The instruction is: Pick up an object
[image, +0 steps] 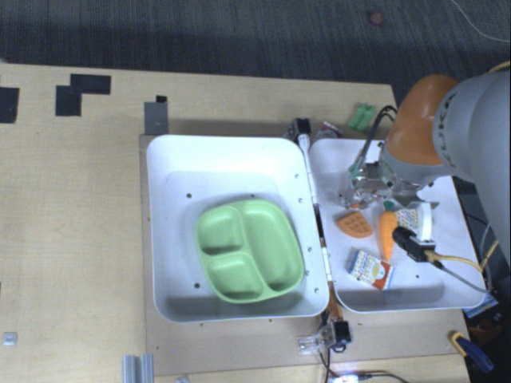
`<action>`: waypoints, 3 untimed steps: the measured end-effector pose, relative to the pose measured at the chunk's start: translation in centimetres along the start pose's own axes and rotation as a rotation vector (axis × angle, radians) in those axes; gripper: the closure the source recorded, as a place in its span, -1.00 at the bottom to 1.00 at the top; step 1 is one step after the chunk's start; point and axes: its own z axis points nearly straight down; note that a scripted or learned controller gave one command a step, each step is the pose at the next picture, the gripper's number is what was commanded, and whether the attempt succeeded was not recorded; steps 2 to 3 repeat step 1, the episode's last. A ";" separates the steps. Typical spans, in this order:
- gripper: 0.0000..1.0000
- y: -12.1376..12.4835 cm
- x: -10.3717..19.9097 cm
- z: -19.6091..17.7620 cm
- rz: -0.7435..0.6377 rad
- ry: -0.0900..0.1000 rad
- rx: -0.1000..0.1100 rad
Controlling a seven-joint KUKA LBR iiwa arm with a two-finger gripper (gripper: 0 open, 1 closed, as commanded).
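Now | carrot [387, 236] long axis runs near-far | end effector [369, 191] grip state unclear

Tan desk [72, 238] carries two white bins side by side: left bin [168, 182] mid-desk, right bin [447, 294] toward right edge; black tape patches [80, 92] near far-left corner.

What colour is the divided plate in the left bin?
Light green all over; the divided plate shows plainly in the camera view.

Probably a robotics lab; a plywood bench [72, 238] with black tape marks [80, 92] far left of the gripper [369, 188]; loose cables [459, 266] right of it; dark carpet [239, 22] beyond.
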 end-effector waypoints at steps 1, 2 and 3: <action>1.00 -9.3 2.5 -8.8 0.000 0.001 0.011; 1.00 -9.3 2.5 -8.8 0.000 0.001 0.011; 1.00 -9.3 2.5 -8.8 0.000 0.001 0.011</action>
